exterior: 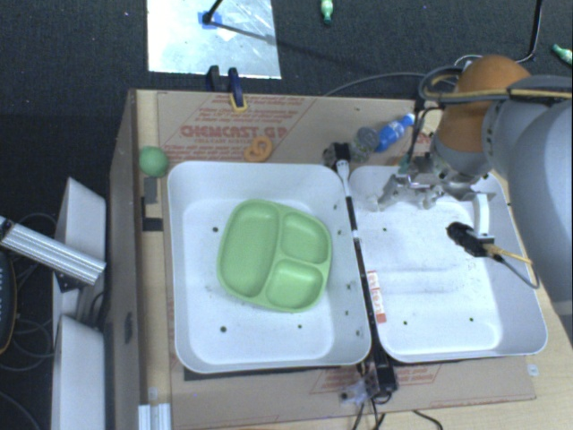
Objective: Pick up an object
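The gripper (414,193) hangs over the far end of the right bin (448,330), close to its far wall, and its two silvery fingers (391,192) look spread with nothing between them, though at this slant and blur I would not swear how wide. Behind it the grey arm (528,141) with its orange band comes in from the right. The one thing to pick lying in the bins is a green divided plate (273,255) in the middle of the left bin (201,330), well apart from the gripper and across the wall where the two bins meet. It is pale green with rounded corners and three compartments, one long one on the left and two smaller ones on the right. It lies flat, right way up and turned a little askew to the bin's sides. A flat, shallow dish gives little to pinch from above, so the step would probably go best by carrying the gripper left over the bin wall and high enough to clear it. The jaws should stay spread and straddle the raised rim or one of the ridges between compartments, then come down square to that edge before closing. A close on the smooth floor of a compartment would likely slip off. A small green ball (153,160) sits on the bench outside the left bin's far left corner, and a blue bottle (392,134) lies beyond the far walls.
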`<action>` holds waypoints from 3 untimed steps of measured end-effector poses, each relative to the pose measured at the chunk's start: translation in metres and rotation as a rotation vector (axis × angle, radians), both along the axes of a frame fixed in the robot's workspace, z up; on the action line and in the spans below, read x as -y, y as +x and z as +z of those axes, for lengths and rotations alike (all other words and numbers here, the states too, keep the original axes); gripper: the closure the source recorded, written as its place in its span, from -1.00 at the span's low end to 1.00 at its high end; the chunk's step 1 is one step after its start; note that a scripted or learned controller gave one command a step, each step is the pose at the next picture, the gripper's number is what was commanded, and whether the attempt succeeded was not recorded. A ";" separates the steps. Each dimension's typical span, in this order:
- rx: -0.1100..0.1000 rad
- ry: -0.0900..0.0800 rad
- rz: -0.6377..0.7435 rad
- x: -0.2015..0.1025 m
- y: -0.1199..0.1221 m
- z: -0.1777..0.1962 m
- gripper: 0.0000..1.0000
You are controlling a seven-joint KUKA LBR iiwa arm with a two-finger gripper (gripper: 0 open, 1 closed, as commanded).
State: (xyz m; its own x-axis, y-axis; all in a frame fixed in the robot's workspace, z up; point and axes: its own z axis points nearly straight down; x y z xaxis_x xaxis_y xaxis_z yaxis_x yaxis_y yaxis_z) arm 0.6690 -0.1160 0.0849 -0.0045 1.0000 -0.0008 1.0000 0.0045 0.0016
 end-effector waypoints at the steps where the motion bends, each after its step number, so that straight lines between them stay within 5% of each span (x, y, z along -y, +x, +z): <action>1: 0.001 0.000 -0.003 0.009 0.000 0.001 -1.00; 3: -0.001 0.003 -0.001 0.089 0.000 0.001 -1.00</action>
State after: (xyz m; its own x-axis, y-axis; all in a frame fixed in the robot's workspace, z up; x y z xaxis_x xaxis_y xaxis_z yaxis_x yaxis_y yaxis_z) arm 0.6695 -0.2050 0.0858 -0.0038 1.0000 0.0025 1.0000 0.0038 0.0009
